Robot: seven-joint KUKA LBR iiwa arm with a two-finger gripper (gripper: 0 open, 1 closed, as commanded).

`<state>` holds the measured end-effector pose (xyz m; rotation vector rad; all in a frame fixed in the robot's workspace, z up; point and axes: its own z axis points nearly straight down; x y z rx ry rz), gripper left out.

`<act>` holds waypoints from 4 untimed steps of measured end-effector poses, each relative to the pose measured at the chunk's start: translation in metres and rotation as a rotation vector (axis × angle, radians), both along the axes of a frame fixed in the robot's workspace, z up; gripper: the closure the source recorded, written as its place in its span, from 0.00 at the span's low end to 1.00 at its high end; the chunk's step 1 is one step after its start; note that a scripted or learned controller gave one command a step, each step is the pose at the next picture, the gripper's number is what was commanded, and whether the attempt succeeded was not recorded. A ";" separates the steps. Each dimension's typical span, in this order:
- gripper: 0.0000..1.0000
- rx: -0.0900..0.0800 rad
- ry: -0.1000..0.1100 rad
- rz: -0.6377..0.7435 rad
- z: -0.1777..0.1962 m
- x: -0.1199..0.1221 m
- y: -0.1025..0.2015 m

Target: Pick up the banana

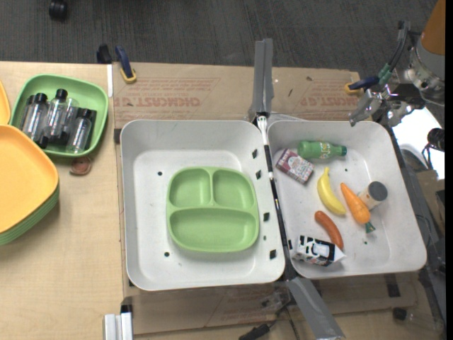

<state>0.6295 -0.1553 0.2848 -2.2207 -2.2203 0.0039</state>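
The yellow banana (327,192) lies in the middle of the right bin (396,253), curving from upper right to lower left. An orange carrot (356,204) lies just to its right, and a pink packet (294,166) just to its upper left. My gripper (376,110) hangs above the bin's far right corner, well up and to the right of the banana. It looks open, with nothing between its fingers.
The right bin also holds a green bottle (320,149), a red sausage (328,229), a black-and-white carton (317,250) and a grey round lid (376,191). A green divided plate (212,210) sits in the left bin (134,190). At the far left are a green tray of bottles (60,115) and orange plates (25,183).
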 end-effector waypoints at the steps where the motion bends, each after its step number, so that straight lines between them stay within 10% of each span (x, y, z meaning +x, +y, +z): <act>1: 0.00 0.000 -0.001 -0.093 -0.170 0.010 -0.018; 2: 0.00 0.000 0.001 -0.220 -0.194 -0.020 0.024; 3: 1.00 0.000 0.001 -0.224 -0.185 -0.020 0.023; 4: 1.00 -0.001 0.000 -0.456 -0.094 -0.039 0.096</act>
